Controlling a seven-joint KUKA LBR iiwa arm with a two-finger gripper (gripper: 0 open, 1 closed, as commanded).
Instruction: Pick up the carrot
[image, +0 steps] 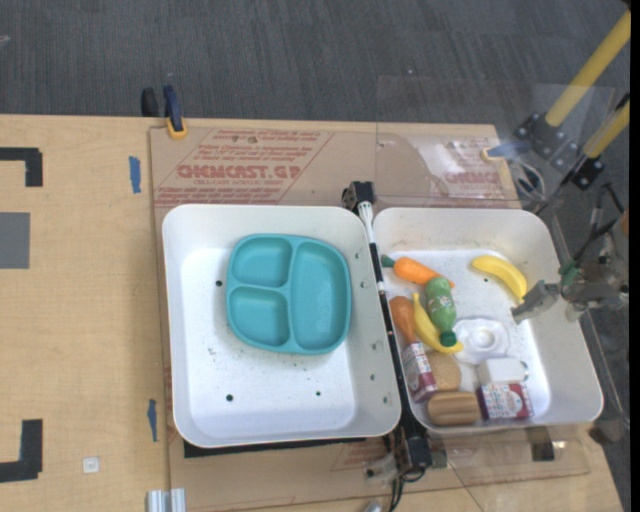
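Approaching at the right bin's (560, 250) right edge, our gripper (535, 300), its opening impossible to tell, must next reach the carrot (414, 269).

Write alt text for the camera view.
A carrot lies in the right white bin among toy foods, including a banana, with the gripper at that bin's right edge. The left bin holds a teal divided plate.

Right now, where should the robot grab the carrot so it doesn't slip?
Probably across the thick orange middle of the carrot, coming straight down from above. It lies flat near the back of the right bin, tilted slightly, and its left tip narrows. The green vegetable crowds its lower right end, so fingers fit best around the middle.
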